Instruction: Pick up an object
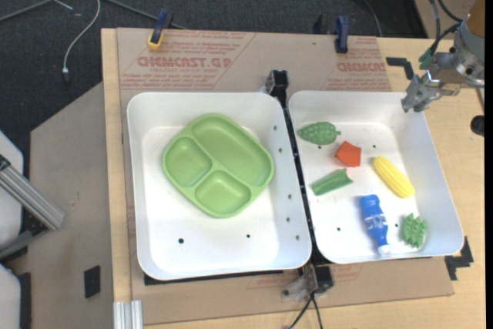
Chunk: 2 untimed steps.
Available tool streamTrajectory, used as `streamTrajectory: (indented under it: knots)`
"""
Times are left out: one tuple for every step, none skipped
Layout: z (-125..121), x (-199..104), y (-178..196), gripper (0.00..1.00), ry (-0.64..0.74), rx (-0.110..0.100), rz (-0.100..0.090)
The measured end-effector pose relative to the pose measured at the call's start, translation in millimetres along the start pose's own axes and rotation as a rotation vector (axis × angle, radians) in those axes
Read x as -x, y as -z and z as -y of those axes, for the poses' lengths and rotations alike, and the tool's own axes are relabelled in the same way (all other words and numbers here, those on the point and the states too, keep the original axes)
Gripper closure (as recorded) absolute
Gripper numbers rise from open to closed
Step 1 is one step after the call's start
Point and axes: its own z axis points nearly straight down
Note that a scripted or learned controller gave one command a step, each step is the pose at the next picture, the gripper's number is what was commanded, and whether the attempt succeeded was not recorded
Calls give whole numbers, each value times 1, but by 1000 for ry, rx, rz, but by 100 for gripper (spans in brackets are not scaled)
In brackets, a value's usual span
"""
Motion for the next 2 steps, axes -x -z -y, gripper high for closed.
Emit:
streamTrajectory:
  knots:
    - [-1, 0, 29, 100, 0, -2, -1]
    - [-1, -50, 31, 100, 3, -9, -4]
